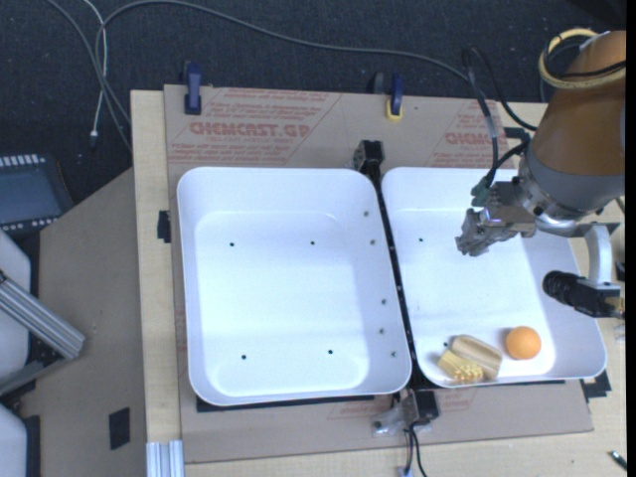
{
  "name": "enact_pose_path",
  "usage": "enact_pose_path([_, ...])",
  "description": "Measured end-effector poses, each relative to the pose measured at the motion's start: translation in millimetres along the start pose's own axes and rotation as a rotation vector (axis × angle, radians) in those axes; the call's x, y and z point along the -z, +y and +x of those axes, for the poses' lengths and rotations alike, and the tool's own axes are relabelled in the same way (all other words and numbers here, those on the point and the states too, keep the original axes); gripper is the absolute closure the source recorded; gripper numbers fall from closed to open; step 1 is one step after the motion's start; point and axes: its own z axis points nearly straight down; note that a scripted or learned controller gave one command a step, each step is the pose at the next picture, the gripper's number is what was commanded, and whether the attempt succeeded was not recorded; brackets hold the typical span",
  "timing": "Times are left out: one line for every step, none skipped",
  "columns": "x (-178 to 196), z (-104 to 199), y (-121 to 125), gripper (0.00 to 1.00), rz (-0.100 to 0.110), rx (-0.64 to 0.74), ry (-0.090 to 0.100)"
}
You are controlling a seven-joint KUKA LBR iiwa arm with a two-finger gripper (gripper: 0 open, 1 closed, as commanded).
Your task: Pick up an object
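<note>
2 objects lie near the right bin's (427,197) front rim, a light, smooth orange ball (523,343) likely to roll and a ridged corn-like piece (467,358) better pinched across its middle; whether the gripper (475,238) is open, I cannot tell.

Both white bins (288,296) are showing smooth, slightly glossy plastic. The bench board (298,127) is looking like matt, printed cardboard over pale wood. The orange ball (523,343) is appearing smooth and matt; the corn cob (469,358) bumpy. The gripper (481,235) is reading as dull grey metal.
</note>
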Motion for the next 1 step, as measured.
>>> enact_pose_path([0.7, 53.9, 17.0, 1.0, 0.001, -0.001, 0.0])
